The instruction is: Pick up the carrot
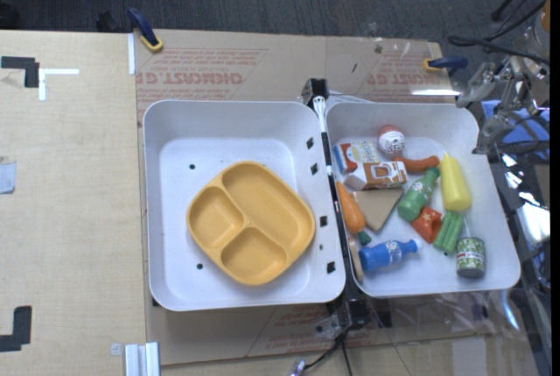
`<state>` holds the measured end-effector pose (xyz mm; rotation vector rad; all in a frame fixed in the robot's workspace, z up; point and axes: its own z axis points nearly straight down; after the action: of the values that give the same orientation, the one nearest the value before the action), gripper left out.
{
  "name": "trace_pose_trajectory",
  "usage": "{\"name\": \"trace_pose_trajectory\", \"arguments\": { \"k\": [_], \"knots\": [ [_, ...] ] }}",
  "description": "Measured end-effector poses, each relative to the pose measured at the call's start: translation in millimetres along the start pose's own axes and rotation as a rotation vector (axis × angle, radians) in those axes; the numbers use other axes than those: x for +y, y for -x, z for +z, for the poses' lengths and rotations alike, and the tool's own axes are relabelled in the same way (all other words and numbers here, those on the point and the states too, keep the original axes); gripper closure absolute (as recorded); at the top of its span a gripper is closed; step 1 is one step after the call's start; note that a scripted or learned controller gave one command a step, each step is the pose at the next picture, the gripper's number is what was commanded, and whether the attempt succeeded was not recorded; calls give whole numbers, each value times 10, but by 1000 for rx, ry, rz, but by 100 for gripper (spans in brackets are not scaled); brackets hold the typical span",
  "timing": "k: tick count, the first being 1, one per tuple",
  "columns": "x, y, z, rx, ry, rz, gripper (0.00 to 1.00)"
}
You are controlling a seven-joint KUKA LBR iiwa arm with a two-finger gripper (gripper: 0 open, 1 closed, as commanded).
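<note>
Down low in the frame, the blue bottle (388, 254) crowds the carrot (351, 210) by the right bin's (499, 280) left wall. That wall could block the gripper's (512, 99) grab; its grip I cannot tell.

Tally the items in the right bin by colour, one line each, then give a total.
Orange: 3, the carrot, sausage and small orange piece
Green: 2 bottles
Yellow: 1 bottle
Blue: 1 bottle
White: 1 carton and 1 ball
Tan: 1 wedge
Grey: 1 can
Total: 11
</note>
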<state>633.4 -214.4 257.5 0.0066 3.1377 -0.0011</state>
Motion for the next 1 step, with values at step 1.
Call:
{"name": "trace_pose_trajectory", "arguments": {
  "k": [1],
  "knots": [
    [64,79,-2482,-3,0,9,0]
  ]
}}
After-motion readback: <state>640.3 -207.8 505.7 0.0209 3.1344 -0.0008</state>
